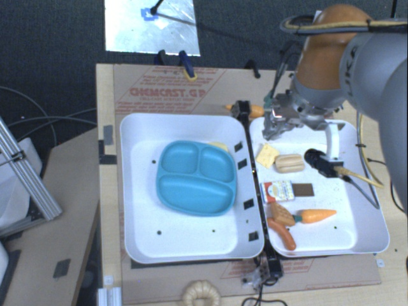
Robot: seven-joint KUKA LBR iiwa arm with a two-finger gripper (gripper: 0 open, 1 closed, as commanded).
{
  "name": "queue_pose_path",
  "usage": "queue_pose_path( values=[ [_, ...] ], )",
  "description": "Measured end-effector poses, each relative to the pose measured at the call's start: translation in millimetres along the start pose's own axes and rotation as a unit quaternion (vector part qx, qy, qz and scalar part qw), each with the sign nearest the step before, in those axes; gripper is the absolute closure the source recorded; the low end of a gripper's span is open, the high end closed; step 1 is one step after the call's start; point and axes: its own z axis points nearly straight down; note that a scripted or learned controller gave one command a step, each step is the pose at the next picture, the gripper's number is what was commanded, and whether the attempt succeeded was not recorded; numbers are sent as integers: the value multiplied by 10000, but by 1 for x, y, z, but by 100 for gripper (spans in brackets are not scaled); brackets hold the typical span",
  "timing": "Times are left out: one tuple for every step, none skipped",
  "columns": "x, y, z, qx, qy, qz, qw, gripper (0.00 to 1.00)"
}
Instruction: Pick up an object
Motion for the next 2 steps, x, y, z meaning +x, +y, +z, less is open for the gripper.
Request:
queue_pose_path(
  values=[
    [-4,-13,-3,12,-3,29,10000,100],
    [-11,-1,-4,-3,-3,32,10000,100]
  ],
)
